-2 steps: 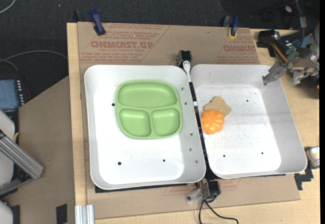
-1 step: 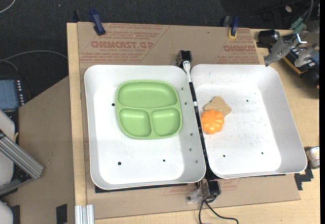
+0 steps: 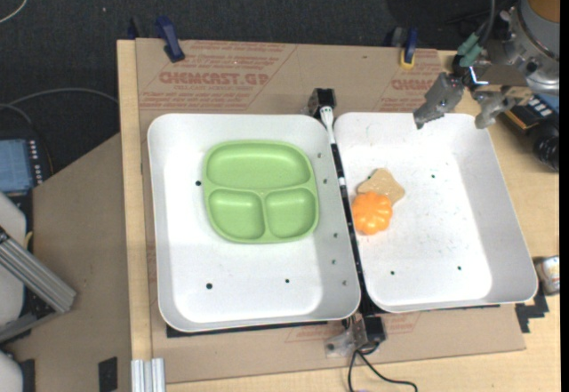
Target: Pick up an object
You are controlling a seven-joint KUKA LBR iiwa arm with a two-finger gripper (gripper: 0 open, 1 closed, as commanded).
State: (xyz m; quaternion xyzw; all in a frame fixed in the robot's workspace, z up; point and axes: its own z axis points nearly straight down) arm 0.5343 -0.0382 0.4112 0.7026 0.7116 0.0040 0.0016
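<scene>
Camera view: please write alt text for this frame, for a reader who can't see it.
An open gripper hangs above the right bin's far edge, holding nothing. An orange pumpkin-like object touches a tan piece near that bin's left side; a green divided plate lies in the left bin.

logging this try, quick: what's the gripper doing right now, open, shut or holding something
gripper: open, holding nothing, above the far edge of the right bin; the orange pumpkin toy and tan piece lie in that bin.

Green tray [image 3: 260, 191], orange pumpkin [image 3: 372, 212], tan piece [image 3: 383, 185], 2 white bins [image 3: 178, 275].
</scene>
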